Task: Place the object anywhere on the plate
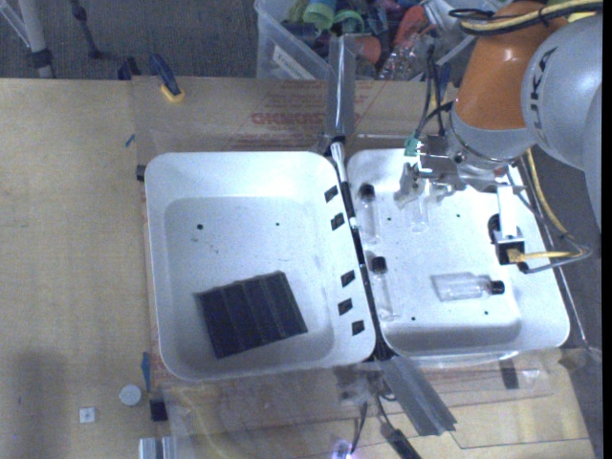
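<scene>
A small clear bottle with a black cap (466,286) lies on its side in the right bin (535,328), toward the front. The plate (251,314), dark, ridged and square, rests flat in the front part of the left bin (172,175). My gripper (424,187) hangs over the back of the right bin, well behind the bottle and apart from it. It is open, with nothing between its fingers. The grey arm with its orange band (497,75) comes in from the upper right.
A raised divider with black clips (346,247) separates the two bins. Two small dark bits (377,264) sit by the divider in the right bin. A clear tub of colourful items (373,8) stands behind the bins. Cables (535,251) run along the right bin's edge.
</scene>
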Controlling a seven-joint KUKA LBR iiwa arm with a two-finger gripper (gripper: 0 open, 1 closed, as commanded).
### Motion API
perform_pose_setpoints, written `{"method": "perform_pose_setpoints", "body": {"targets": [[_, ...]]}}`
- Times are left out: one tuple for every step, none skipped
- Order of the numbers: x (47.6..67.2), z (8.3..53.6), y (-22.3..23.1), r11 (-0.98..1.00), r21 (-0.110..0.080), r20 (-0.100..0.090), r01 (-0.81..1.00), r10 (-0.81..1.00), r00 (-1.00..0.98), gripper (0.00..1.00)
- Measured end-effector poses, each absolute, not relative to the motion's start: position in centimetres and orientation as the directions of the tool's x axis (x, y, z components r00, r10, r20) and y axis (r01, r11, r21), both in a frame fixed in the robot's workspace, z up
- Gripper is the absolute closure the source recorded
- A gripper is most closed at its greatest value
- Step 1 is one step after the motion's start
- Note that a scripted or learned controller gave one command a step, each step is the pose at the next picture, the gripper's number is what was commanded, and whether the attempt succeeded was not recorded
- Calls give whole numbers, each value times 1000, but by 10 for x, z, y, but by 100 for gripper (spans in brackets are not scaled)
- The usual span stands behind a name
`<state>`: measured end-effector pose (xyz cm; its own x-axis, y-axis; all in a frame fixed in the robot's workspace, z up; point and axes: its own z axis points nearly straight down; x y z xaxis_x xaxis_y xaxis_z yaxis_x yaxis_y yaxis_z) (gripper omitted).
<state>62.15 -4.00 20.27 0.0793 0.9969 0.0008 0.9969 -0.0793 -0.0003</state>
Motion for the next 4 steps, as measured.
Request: {"method": "perform_pose_setpoints", "body": {"targets": [[661,223,76,-221,1,0,975,975,221,100],[664,329,79,-42,1,0,999,999,42,100],[667,436,80,383,5,-2,924,924,-383,100],[546,436,48,630,-2,1,776,776,-630,100]]}}
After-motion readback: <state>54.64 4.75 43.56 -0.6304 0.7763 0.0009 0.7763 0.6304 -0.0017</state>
